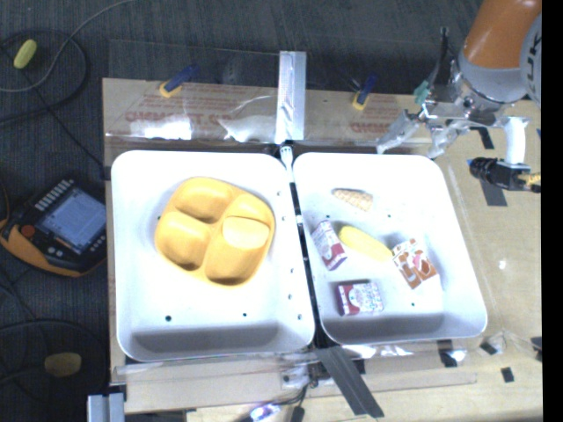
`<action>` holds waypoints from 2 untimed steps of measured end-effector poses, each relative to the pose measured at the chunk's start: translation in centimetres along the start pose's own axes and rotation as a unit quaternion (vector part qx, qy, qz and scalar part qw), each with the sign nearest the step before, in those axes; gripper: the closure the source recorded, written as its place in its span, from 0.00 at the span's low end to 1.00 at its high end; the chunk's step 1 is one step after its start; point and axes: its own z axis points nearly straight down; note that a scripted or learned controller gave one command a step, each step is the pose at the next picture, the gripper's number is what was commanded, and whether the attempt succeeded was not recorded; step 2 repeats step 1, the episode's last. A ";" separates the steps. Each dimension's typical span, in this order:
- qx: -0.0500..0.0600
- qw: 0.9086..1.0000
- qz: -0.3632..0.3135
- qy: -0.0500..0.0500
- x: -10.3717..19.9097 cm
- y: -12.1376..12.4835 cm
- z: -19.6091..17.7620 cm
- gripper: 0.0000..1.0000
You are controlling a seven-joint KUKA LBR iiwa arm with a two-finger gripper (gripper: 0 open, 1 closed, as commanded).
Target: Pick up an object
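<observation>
The right bin [457, 236] holds several small items: a ridged tan piece [352, 199], a yellow banana-shaped piece [364, 243], a red and white carton [329, 244], a dark red box [359, 297] and an orange and white packet [413, 263]. In the left bin [132, 306] lies a large yellow lumpy object [214, 229]. My gripper [407, 149] hangs above the right bin's far rim, well apart from every item. Its two fingers stand spread and open, with nothing between them.
A metal strip [291, 86] stands upright behind the seam between the bins. Two clamps [179, 79] [361, 95] hold a plastic sheet at the back of the bench. An orange control pendant [62, 227] lies on the floor at left.
</observation>
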 end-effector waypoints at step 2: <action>0.000 0.997 -0.078 0.000 -3.2 -7.5 10.8 0.00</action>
